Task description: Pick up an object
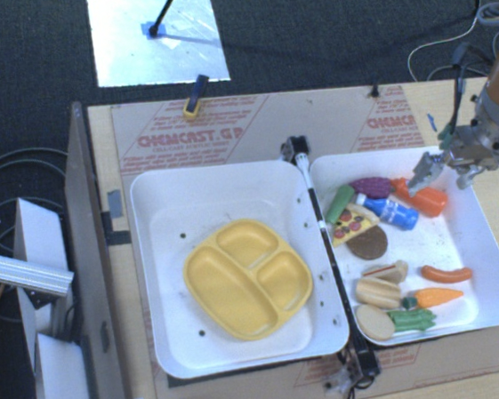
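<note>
Two white bins are set side by side on the worktop [249,114]. The left bin [157,213] is occupied by a yellow divided tray [247,278]. The right bin [490,265] is stocked with toy foods for picking: purple eggplant [371,186], pizza slice [353,222], blue bottle [391,212], sausage [446,275], carrot [437,296]. The end effector [446,170] is positioned above an orange piece [429,200], presumably the chosen target; its fingers are spread, nothing gripped.

Red "CHEMCAST GP" printing on the brown backing sheet [223,125]
</note>
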Robot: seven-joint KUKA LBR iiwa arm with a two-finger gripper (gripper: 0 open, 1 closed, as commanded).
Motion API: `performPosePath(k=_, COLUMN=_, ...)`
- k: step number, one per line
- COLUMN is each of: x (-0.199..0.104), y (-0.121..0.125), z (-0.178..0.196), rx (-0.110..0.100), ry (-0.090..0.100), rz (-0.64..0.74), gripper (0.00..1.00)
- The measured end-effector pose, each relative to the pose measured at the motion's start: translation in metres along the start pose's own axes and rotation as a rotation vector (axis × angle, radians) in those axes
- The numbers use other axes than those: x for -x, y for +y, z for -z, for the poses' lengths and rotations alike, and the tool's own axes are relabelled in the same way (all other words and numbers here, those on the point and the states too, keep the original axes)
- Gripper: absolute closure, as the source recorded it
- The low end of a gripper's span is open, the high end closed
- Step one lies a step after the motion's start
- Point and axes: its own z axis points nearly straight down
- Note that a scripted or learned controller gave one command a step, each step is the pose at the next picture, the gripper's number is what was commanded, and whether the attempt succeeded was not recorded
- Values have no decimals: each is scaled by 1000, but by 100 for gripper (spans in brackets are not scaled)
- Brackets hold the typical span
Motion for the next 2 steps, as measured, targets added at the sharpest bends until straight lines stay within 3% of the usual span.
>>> performPosePath(k=1, x=-1, y=80, z=-55, rx=7, ry=-3, rz=5, gripper=0)
performPosePath(k=2, x=-7, y=110, z=-116, rx=3, ry=-1, rz=4, gripper=0)
